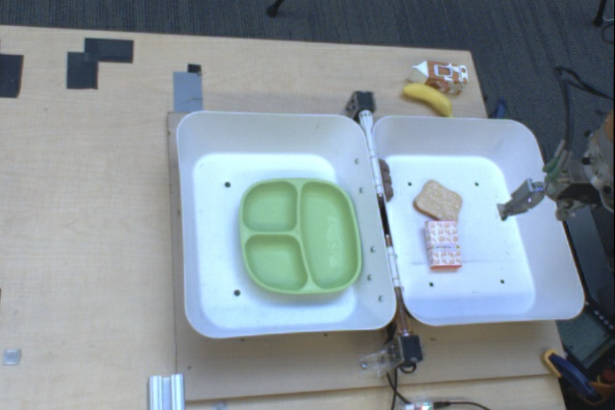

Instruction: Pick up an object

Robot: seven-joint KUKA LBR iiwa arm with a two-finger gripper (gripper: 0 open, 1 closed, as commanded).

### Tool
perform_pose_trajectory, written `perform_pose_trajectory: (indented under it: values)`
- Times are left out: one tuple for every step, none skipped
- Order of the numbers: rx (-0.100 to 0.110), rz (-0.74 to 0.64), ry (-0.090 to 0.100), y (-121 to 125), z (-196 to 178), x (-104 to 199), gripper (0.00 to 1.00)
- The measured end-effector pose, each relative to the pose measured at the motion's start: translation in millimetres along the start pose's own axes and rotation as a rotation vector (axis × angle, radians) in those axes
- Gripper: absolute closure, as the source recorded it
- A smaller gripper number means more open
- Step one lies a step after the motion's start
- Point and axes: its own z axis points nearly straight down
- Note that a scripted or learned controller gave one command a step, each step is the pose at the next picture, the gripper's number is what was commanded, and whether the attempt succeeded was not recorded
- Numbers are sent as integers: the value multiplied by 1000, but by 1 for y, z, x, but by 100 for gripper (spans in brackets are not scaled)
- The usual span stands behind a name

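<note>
The gripper (524, 198) hangs over the right bin (548, 274), pinching nothing; whether it's spread, I cannot tell. Toast (438, 200) and a red box (443, 244) lie left of it. A green plate (300, 236) fills the left bin (207, 302).

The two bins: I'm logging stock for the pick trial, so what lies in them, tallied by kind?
Green divided plate, left bin: 1
Toast slice, right bin: 1
Red-and-white patterned packet, right bin: 1
Total: 3
</note>
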Motion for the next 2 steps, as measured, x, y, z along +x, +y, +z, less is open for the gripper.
perform_pose_trajectory:
  values:
    - [2,3,1,-14,152,-16,0]
    - [-2,2,0,-12,141,-16,100]
